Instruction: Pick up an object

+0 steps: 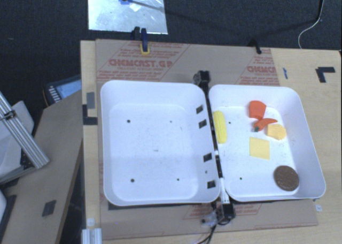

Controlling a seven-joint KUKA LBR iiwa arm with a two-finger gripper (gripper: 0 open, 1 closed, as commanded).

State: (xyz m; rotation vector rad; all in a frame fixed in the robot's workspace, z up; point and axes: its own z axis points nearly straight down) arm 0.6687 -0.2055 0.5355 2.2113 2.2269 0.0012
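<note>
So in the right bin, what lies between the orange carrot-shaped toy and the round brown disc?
In the camera view, between the orange carrot-shaped toy and the round brown disc lie a small yellow-orange wedge and a flat yellow square.

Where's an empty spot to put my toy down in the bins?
The left bin floor is bare wall to wall. In the right bin, the near-left corner is free, bordered by the yellow corn, yellow square and brown disc. Its far-right part is crowded.

light: bright, even | shadows: faint | glare: foil sheet (127,1), white bins (155,141) | focus: slightly soft
</note>
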